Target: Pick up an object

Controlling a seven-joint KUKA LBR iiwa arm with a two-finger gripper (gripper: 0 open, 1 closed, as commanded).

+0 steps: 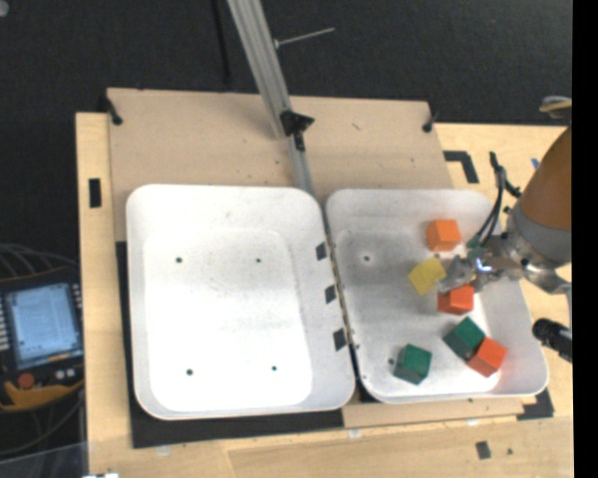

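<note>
My jaws (465,272) low in right bin (379,217), between yellow block (426,275) and red block (456,300). Opening: cannot tell; hold unconfirmed. Advice: centre over red block, descend straight, avoid nudging yellow block.

A pale wooden bench (229,446) is carrying two shallow white bins side by side. The left bin (229,207) is lying toward the bench's left edge, and the right bin (379,217) is sitting just beside it, toward the right edge. A brown board (209,137) is lying along the bench's far edge behind both bins. A metal pole (264,58) is slanting up from the far side. A handheld control pendant (35,327) with a lit screen is resting just off the bench's left edge.
</note>
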